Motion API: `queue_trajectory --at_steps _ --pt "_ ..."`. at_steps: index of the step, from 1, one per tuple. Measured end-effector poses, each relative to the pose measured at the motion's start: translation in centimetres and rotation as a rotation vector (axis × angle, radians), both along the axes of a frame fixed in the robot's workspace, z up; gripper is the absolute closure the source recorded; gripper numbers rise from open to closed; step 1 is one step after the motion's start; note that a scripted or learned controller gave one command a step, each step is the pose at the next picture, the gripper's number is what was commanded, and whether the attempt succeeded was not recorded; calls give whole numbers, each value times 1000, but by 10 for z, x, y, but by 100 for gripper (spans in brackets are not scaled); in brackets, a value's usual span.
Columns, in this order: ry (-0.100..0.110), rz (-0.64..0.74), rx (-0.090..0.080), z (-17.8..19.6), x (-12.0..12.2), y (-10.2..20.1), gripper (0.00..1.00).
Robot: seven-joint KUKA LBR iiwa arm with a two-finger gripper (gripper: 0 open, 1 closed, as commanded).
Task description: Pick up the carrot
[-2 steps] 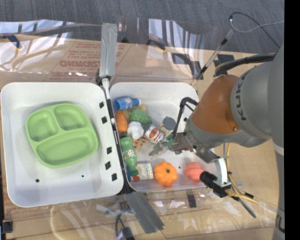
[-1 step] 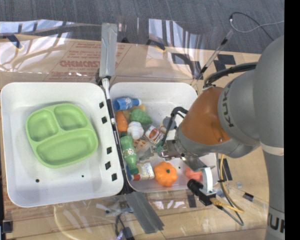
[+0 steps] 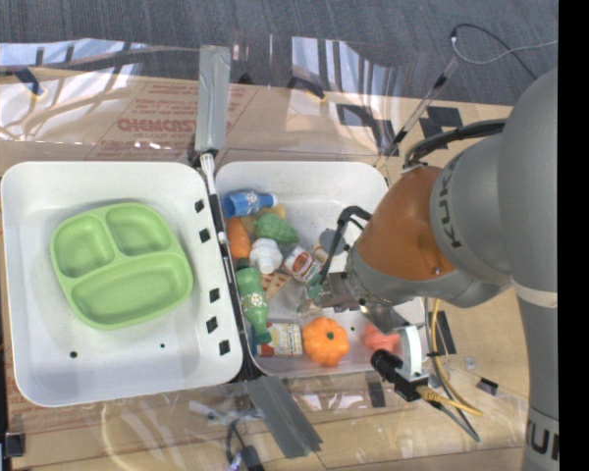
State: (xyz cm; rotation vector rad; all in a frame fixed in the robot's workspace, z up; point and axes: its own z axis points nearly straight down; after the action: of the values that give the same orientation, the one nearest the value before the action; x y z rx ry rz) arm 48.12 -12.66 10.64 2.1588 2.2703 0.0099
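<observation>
Looming closest, the grey arm with its orange band fills the right of the frame and hangs over the right-hand bin, hiding that bin's right half and most of the gripper; from where it sits I cannot tell how the tool is set. Just left of the wrist the bin's contents crowd together: a small orange carrot lies near the bin's left wall, touching a green broccoli-like piece, with a blue bottle above them. Lower down sit a white piece, a green bottle, a small jar and an orange pumpkin; a pinkish thing peeks out beneath the arm, too covered to name. Further left, the other bin holds a green divided plate, its compartments bare.
</observation>
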Motion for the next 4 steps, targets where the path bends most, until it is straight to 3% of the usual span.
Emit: queue_trajectory --at_steps 1,2,3,4 --pt "1 0 0 0 0 0 0" --pt "14 -122 2 30 -5 -57 0" --pt "13 -402 4 -15 -5 -8 0" --pt "13 -800 7 63 2 -33 0"
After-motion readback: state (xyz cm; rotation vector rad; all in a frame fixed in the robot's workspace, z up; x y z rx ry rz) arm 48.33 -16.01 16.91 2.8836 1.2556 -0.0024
